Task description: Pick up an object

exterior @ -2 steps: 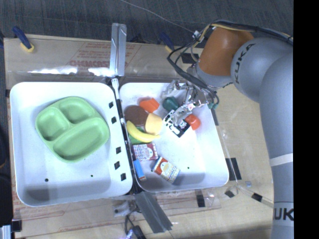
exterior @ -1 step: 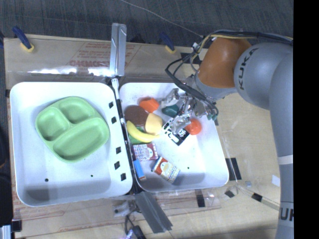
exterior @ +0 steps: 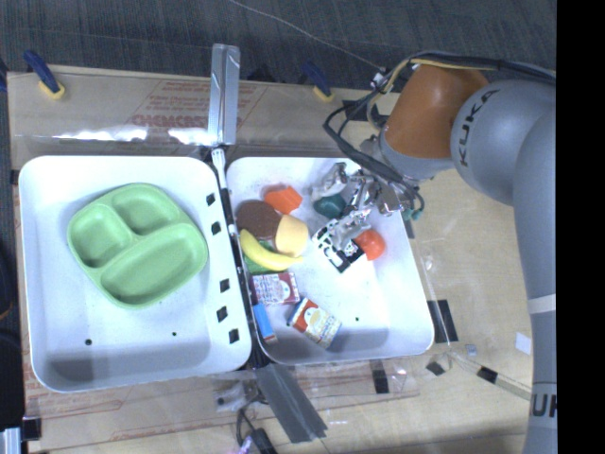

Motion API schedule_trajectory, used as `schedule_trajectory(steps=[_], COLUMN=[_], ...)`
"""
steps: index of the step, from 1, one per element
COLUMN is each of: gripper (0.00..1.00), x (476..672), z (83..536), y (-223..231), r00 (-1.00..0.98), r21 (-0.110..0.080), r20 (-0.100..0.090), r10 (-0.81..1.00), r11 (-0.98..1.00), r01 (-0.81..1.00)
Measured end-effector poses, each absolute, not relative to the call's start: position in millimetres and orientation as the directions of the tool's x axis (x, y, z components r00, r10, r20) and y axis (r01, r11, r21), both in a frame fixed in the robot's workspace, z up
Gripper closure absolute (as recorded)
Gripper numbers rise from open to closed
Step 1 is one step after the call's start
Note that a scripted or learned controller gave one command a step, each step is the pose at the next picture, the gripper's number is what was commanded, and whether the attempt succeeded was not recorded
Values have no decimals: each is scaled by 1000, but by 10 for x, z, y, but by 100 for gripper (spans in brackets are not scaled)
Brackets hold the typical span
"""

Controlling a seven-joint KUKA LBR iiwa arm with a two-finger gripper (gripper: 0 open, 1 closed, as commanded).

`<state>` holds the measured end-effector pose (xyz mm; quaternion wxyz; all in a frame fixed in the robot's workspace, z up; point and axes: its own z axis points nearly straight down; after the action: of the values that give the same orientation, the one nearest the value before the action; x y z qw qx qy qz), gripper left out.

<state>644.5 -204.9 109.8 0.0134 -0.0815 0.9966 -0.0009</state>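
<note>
Pincer (exterior: 352, 218) low in R bin (exterior: 397, 301), upper part, over small orange item (exterior: 371, 244) w/ black-white tag (exterior: 333, 246). Grip state: can't tell. Banana (exterior: 260, 253), brown ball (exterior: 257, 218) to its L. Green tray (exterior: 138, 242) in L bin (exterior: 57, 348).

Green divided plate (exterior: 138, 242) (left bin (exterior: 38, 282)).

One fixed camera looks down at a slant on the tabletop (exterior: 113, 102), taking in both white bins (exterior: 57, 348) from moderately near.
</note>
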Motion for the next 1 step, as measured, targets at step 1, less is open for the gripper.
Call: schedule_trajectory(steps=[1], gripper=[0], x=[6204], z=[995], y=[-1250], r00=[-995], r21=[-4], r20=[-13], r10=[-103], r11=[995], r01=[-103])
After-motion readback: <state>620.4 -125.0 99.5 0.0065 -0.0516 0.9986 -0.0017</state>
